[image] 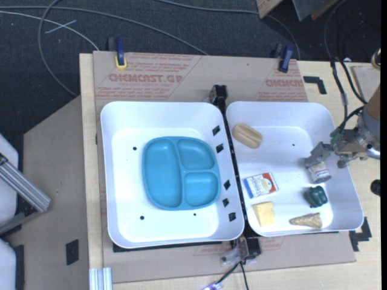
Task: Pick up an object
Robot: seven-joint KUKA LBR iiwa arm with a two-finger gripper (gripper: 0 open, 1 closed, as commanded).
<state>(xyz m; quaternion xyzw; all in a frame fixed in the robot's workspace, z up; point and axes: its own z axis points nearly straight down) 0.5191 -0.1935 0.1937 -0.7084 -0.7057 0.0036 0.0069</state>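
One fixed camera looks down slantwise on both bins.

The arm comes in at the right edge, a rounded grey body with a pale, slightly tan upper part near the frame's border; its end carries a boxy metal head in dull grey with darker recesses and small fittings; the claw is made of light grey metal pieces, angular and flat-sided, with a silvery sheen; thin black cables loop down along the arm on the far right side; finer marks are too blurred to read.
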